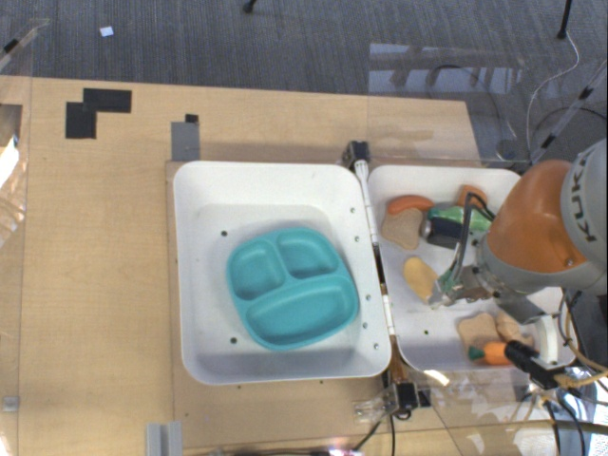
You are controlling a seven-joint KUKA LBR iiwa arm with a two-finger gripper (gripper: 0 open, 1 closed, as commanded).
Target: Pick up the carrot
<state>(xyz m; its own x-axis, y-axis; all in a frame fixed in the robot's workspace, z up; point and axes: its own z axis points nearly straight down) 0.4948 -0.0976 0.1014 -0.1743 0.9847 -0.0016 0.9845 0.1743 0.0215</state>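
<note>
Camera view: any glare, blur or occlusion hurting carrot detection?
Camera view: sharp and evenly lit; soft shadows inside the left bin; clear panel reflections at top right; carrot small at the right bin's near edge, partly cut off by the arm.

Light wooden table (95,283), two white bins side by side on it, left bin (199,255), right bin (418,350), black L-shaped patch (95,109) at far left, small grey block (186,141) beside left bin's far corner
</note>
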